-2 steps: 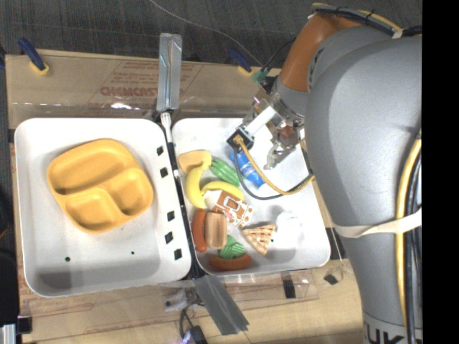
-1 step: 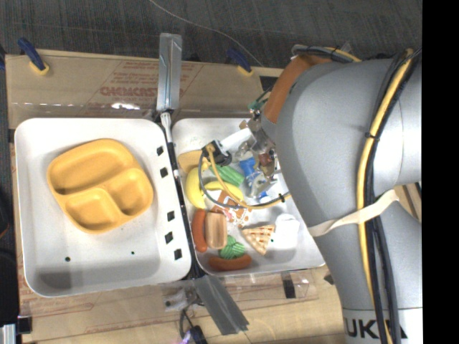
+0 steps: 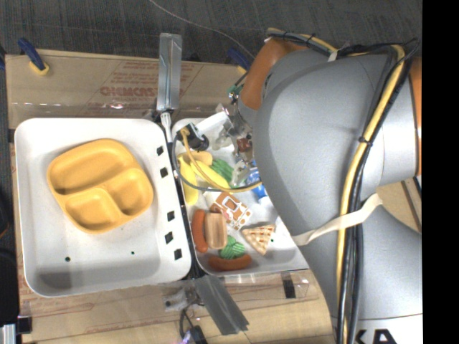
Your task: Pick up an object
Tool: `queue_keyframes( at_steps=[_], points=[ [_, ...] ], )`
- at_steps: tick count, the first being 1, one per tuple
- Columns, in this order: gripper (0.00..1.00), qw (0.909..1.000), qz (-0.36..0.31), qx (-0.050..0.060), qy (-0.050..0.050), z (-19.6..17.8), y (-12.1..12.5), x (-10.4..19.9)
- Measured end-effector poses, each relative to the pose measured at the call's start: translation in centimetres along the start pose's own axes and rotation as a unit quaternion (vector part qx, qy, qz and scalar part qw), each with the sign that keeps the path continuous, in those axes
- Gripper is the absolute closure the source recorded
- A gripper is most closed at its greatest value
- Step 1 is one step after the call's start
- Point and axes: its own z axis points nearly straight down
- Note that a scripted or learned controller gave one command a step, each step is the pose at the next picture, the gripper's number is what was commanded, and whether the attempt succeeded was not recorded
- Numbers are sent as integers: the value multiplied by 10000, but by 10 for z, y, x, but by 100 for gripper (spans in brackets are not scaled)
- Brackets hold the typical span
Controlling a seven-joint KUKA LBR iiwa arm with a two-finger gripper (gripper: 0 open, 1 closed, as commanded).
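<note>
Red lettering runs across the cardboard sheet (image 3: pixel 107 84) under the bins, too faint to read, and white letters peek out at the arm's base, cut off by the frame. The left bin (image 3: pixel 29 192) holds a yellow divided tray (image 3: pixel 100 185) with plenty of bare floor around it. The right bin (image 3: pixel 287 246) is crowded: a hot dog (image 3: pixel 209 229), a pizza slice (image 3: pixel 258 236), a yellow banana (image 3: pixel 197 170) and green pieces (image 3: pixel 231 249) packed near its left wall. The big grey arm (image 3: pixel 323 156) looms over that bin's right half, and the gripper (image 3: pixel 240 138) is down at the far end among the toys; how wide the jaws stand, and whether they grip anything, I cannot tell.
</note>
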Motion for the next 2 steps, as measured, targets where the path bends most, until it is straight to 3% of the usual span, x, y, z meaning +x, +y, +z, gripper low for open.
queue_keyframes(
  at_steps=[1,2],
  points=[
    [0,10000,-42,-14,27,-85,-52,10],
    [0,9997,-256,-15,3,-127,-28,-17]
  ],
)
